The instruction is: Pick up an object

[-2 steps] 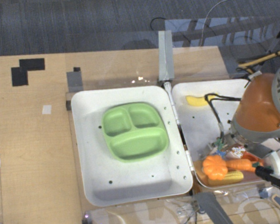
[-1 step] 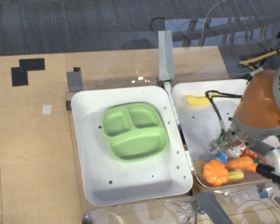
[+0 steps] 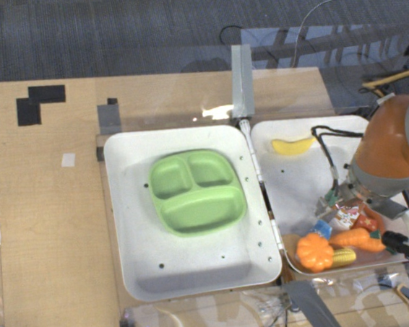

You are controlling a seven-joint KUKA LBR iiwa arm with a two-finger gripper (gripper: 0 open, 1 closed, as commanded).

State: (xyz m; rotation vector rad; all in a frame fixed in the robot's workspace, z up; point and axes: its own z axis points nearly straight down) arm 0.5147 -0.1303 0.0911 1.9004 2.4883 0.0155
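The right bin (image 3: 294, 186) holds several toy foods. A yellow banana (image 3: 292, 145) lies near its far edge. At the near edge sit an orange pumpkin (image 3: 315, 251), a yellow corn cob (image 3: 343, 256), an orange carrot (image 3: 358, 238) and a red and white item (image 3: 349, 217). My gripper (image 3: 336, 202) is low over this cluster, right above the red and white item. The arm's orange band (image 3: 390, 141) hides its upper part. I cannot see whether anything is gripped.
The left bin (image 3: 138, 260) holds a green divided plate (image 3: 195, 191) in its middle. A raised divider (image 3: 262, 189) separates the two bins. A black cable (image 3: 325, 146) loops from the wrist over the right bin's far right.
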